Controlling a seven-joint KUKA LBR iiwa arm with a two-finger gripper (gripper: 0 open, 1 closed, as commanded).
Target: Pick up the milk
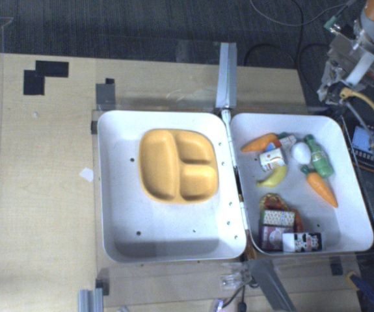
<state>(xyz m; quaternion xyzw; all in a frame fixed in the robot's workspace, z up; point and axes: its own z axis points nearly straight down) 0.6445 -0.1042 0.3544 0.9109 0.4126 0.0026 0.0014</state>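
Observation:
The milk [302, 242], a white carton with dark marks, lies on its side at the front of the right bin [349, 149], beside a red-and-white packet [278, 218]. My gripper [330, 91] hangs outside the bin, beyond its back right corner, far from the milk. Nothing shows beneath it but the bench and cables.
In the right bin lie two carrots [261, 143] [321, 188], a small white and blue carton [272, 158], a banana [273, 177], a white egg [301, 152] and a green bottle [319, 158]. A yellow divided tray [177, 165] sits in the left bin [118, 194]. A metal post [226, 77] stands between the bins at the back.

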